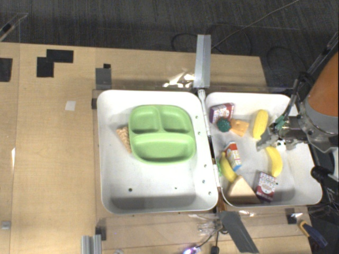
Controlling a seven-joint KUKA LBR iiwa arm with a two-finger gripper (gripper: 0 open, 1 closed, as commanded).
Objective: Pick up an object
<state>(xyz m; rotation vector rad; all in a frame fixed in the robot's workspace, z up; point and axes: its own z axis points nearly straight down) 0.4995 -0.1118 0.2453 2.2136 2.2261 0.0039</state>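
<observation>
Reached in from the right over the right bin [312, 194], end effector [273, 136] low between two bananas: one [259, 123] upright just to its upper left, the other [274, 162] just below it. Could not tell its open or closed state. Nothing seen between its tips. Elsewhere in that bin: purple packet [222, 111], green ball [224, 125], orange block [240, 127], small bottle [233, 156], tan wedge [242, 188], dark red box [266, 185]. In the left bin [114, 189], green divided plate [160, 133] beside a cracker-like piece [124, 137]. Both bins side by side on the wooden bench [47, 157].
</observation>
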